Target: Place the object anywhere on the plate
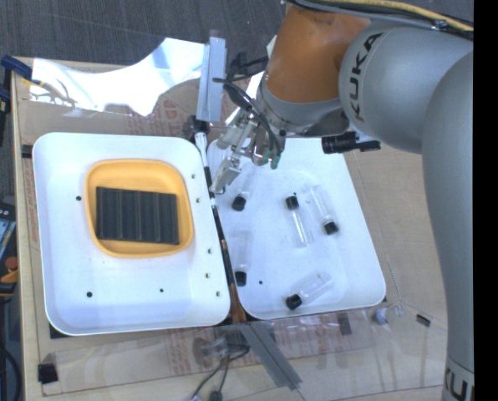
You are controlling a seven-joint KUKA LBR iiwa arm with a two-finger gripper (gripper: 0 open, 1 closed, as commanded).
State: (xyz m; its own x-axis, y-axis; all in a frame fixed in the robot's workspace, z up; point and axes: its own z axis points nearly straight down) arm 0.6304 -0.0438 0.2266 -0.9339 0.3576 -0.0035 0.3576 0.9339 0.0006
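Camera view: two shallow white bins side by side on the bench. Left bin holds a yellow plate with rounded corners, sitting a bit above the bin's middle. A dark ribbed insert lies in the plate's centre. Nothing else on the plate.

Right bin holds several clear vials with black caps, loose on the floor. One vial lies near the centre, cap toward the top. A second vial lies just beside it on the right, cap at its lower end. A third vial lies tilted near the bin's lower edge, cap to the lower left. A black cap sits near the upper left of this bin; another black cap sits by the left wall lower down, and the clear bodies on these two are hard to make out. All vials are in the right bin, well apart from the plate.

Gripper hangs over the upper left corner of the right bin, near the seam between the bins. Whether it is clenched or released, cannot tell; metal parts and cabling clutter that spot. Grey arm with orange band reaches in from the right.
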